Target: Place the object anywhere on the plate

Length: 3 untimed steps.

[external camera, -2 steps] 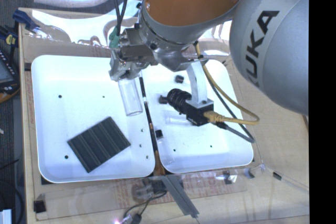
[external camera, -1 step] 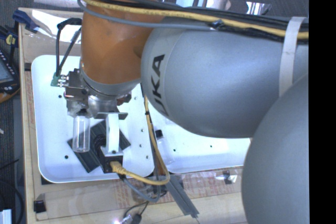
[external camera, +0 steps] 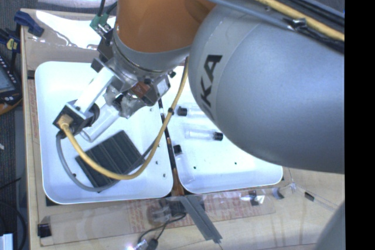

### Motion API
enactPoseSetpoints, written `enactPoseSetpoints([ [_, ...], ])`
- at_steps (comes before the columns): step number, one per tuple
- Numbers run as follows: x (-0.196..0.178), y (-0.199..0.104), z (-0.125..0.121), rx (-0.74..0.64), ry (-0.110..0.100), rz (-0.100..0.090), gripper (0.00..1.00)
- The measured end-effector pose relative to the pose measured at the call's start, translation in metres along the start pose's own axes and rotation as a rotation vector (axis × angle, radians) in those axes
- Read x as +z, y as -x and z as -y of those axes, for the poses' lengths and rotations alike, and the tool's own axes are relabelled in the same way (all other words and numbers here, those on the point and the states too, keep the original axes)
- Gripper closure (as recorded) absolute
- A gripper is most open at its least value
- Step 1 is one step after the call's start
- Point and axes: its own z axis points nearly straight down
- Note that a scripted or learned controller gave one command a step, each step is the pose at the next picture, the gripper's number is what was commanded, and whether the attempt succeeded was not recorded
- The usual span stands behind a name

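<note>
Lying in the white bin [external camera: 48,126] is a ribbed black slab [external camera: 112,155].

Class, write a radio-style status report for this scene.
Claw over left bin. Black ribbed slab lies flat in same bin, beside claw. Clear black-capped tube in right bin.

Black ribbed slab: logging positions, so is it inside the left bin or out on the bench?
Inside. The black ribbed slab lies flat on the white floor of the left bin, within its rim.
</note>
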Motion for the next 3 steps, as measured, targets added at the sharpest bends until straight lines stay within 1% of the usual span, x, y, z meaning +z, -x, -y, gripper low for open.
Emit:
enactPoseSetpoints([
  [1, 0.14, 0.061, -0.074, 0.156, -0.008, 0.009, 1.0],
  [2, 0.225, 0.124, -0.154, -0.109, -0.01, 0.008, 1.0],
  [3, 0.224, 0.083, -0.1, -0.161, -0.007, 0.006, 1.0],
])
